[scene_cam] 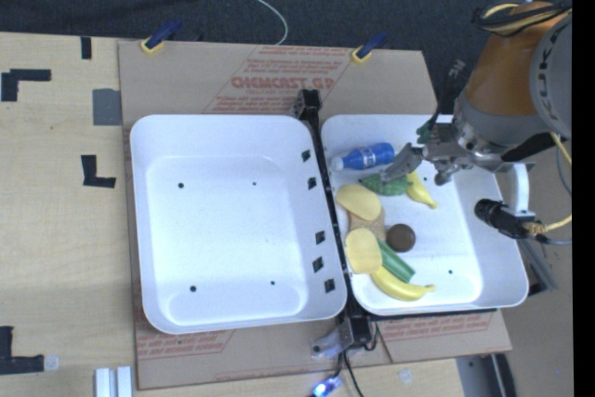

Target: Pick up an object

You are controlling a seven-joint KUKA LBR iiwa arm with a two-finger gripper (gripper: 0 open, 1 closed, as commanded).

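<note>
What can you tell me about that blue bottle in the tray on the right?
The blue bottle is small and looks like plastic, with a pale band near one end. It lies on its side, tilted slightly, at the far end of the right bin, close to the divider. The claw hangs just beside it.

Left bin (223, 228) floor wide open, easy reach anywhere. Right bin (465, 246) crowded along its left side: blue bottle (364, 156), yellow pieces (361, 202), brown ball (401, 238), banana (402, 287); bare floor at its lower right. The arm (507, 98) overhangs its upper right corner.
</note>
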